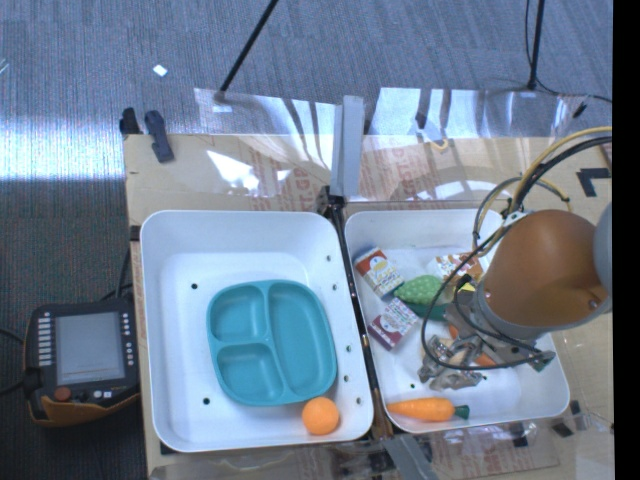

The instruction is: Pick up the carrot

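Beside the carrot, gripper hovers, perhaps over cartons.

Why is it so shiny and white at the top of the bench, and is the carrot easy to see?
In the camera view, light glares off the clear sheet behind the bins, washing it white; the floor left of it is bright too. The carrot lies sharp and plainly lit in the right bin, with soft shadow under the arm.
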Robot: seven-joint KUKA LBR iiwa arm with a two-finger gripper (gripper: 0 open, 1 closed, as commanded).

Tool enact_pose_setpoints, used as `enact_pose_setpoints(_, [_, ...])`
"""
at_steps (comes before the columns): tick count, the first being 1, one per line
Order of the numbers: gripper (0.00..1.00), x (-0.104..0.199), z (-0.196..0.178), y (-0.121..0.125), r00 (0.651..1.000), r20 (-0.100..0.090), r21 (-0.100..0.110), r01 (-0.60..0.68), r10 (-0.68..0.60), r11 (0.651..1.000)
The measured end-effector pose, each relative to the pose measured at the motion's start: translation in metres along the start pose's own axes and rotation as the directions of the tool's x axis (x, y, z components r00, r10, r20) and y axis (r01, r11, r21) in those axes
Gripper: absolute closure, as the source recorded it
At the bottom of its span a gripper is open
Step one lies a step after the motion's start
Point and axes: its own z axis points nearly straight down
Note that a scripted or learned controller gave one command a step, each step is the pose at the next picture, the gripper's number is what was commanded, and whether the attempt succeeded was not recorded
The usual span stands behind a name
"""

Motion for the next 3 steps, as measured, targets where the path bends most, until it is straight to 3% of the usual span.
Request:
enact_pose_setpoints(1, [1.00,-0.001,-0.035,0.010,0.996,0.000,0.005,0.093,-0.093,0.996])
enact_pose_setpoints(2, [1.00,0.004,0.007,-0.018,0.826,-0.001,0.002,0.564,-0.564,0.826])
enact_pose_setpoints(3, [1.00,0.039,0.007,-0.017,0.736,-0.002,0.000,0.677,-0.677,0.736])
